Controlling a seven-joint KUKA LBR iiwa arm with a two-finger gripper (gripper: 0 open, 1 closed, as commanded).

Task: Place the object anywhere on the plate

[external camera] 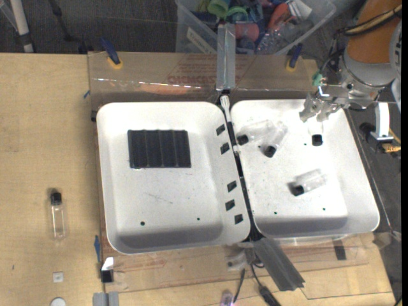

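A black ribbed plate [159, 148] lies flat in the left bin [121, 225], toward its back. In the right bin [357, 203] lie two clear vials with black caps: one [262, 132] near the back left, another [308, 181] in the middle. A small black piece [316, 140] sits near the back right. My gripper [318, 109] hangs over the right bin's back right corner, just behind that black piece and apart from both vials. I see nothing held in it.
A metal divider with black clips [229, 164] runs between the bins. Another clear vial [57, 214] lies on the wooden bench to the left of the bins. A clear tub of colourful items [255, 8] stands behind the bins.
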